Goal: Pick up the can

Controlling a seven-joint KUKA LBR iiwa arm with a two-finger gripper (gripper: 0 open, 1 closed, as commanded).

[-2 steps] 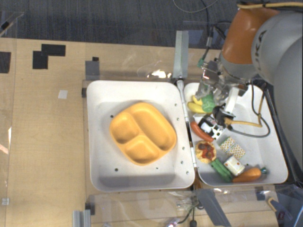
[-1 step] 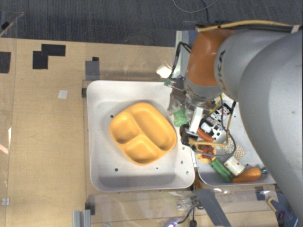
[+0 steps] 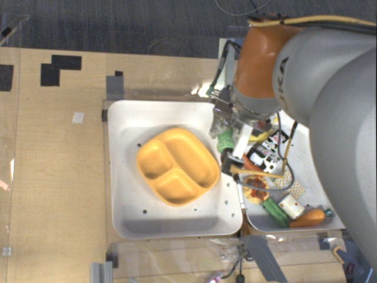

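The pale bench (image 3: 53,175) lies open left of two white bins, and the left bin (image 3: 121,158) has free floor all round a yellow plate (image 3: 177,165) with three hollows. Right of the plate the claw (image 3: 231,135) hangs at the wall between the bins, beside a green piece (image 3: 224,141); whether it is wide or narrow cannot be told. In the crowded right bin (image 3: 297,158), right of the plate's lower corner, a red-and-orange printed thing may be the can (image 3: 256,184), its axis unreadable, with a green stick (image 3: 274,211), white block (image 3: 290,205) and orange piece (image 3: 307,217) beyond.
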